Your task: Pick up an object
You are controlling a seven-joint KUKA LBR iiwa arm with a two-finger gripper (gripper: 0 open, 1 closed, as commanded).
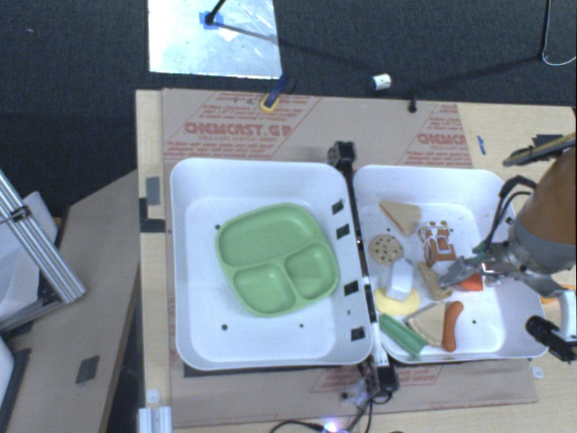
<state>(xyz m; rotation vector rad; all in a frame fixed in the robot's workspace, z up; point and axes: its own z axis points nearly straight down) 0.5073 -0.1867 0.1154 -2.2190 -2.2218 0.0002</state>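
The orange piece (471, 283) lies at three o'clock in the right bin (487, 183), touching my gripper (462, 273). Whether my gripper pinches it I cannot tell. I should centre over it before lifting straight.

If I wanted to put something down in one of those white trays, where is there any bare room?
The left bin has bare floor all around the green divided plate, widest along its left wall and front edge. The right bin is crowded: toy foods cluster through its middle, where the tool reaches in. Its barest patches are the far right corner and the front right corner beside the sausage.
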